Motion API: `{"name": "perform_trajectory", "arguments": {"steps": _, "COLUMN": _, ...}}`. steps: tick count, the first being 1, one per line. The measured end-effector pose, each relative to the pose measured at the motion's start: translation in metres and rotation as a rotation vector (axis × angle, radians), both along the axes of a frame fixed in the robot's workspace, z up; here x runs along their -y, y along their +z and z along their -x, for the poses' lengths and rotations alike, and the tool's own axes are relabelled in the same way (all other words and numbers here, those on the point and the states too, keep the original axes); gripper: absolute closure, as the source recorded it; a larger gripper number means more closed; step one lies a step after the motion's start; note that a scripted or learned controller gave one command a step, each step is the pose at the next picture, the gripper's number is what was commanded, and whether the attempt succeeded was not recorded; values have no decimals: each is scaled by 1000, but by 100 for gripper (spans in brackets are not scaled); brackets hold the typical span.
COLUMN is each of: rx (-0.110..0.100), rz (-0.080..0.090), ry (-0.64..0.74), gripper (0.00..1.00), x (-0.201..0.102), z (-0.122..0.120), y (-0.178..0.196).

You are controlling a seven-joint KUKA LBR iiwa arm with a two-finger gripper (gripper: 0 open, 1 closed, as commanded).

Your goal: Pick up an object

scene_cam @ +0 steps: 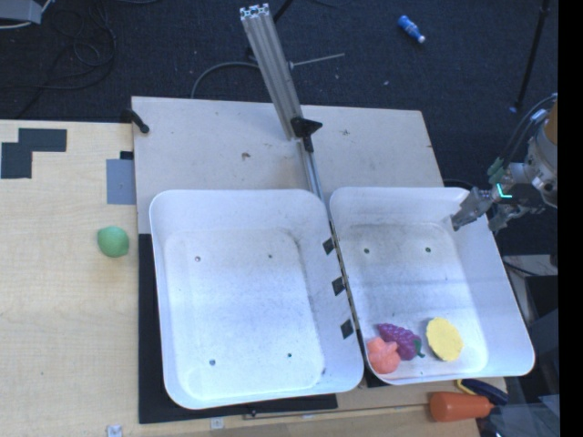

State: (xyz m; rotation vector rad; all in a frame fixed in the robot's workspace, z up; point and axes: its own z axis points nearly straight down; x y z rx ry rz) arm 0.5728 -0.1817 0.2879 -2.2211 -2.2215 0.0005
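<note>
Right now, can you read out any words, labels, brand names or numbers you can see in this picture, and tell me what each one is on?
No readable text anywhere.
Right bin, holding the yellow, purple and orange objects: no lettering.
Left bin: no lettering.
Green ball: plain.
Small blue object on the floor: too small to show any label.

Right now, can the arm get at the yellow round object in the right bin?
Probably yes. The yellow round object lies in the open near the front of the right bin, with nothing above it. The purple object sits close beside it. The gripper is at the bin's far right rim.
</note>
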Motion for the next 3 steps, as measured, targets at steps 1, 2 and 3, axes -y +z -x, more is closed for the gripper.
{"name": "perform_trajectory", "arguments": {"steps": 1, "rx": 0, "rz": 0, "ry": 0, "gripper": 0, "x": 0, "z": 0, "y": 0}}
{"name": "perform_trajectory", "arguments": {"steps": 2, "rx": -4, "rz": -1, "ry": 0, "gripper": 0, "x": 4, "z": 10, "y": -51}}
{"name": "perform_trajectory", "arguments": {"steps": 3, "rx": -4, "rz": -1, "ry": 0, "gripper": 0, "x": 11, "z": 4, "y": -101}}
